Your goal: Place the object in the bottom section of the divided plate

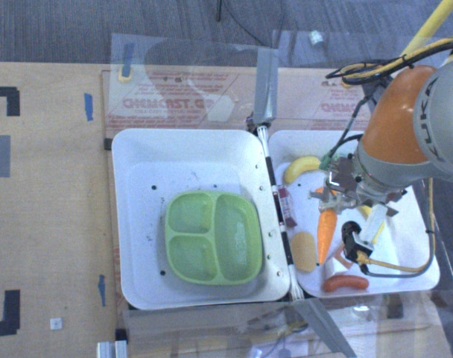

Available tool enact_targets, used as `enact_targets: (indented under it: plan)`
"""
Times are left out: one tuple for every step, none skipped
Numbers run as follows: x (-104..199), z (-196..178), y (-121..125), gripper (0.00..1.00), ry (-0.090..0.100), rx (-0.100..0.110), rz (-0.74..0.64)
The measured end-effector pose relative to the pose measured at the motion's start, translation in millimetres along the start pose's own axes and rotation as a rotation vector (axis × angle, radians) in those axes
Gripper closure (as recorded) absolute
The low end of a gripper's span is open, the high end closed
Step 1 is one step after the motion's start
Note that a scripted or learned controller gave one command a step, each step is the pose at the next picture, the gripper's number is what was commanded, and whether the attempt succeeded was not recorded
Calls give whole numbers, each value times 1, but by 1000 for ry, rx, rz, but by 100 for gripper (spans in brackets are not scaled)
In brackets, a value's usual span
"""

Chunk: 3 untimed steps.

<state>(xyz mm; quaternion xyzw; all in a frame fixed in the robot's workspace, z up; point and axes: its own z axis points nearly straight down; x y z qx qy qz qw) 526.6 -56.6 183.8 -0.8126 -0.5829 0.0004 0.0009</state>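
A green divided plate [213, 237] lies in the left bin [137, 162], with two small sections on its left and one long section on its right; nothing is on it. In the right bin [416, 263] an orange carrot [326, 236] lies lengthwise. My gripper [327, 198] hangs over the carrot's upper end, close to it. The wrist hides how the gripper meets the carrot.
The right bin also holds a yellow banana [301, 168] at the back left, a tan potato-like piece [304, 250] beside the carrot, and a red sausage [346, 283] at the front. The bins' walls meet between the plate and the carrot.
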Motion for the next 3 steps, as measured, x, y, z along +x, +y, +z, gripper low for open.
enact_targets:
  plan:
    - [53,-22,-35,100,-1,0,100]
    - [114,-16,-30,100,-1,-2,-360]
    - [114,-16,-30,0,-1,-3,-359]
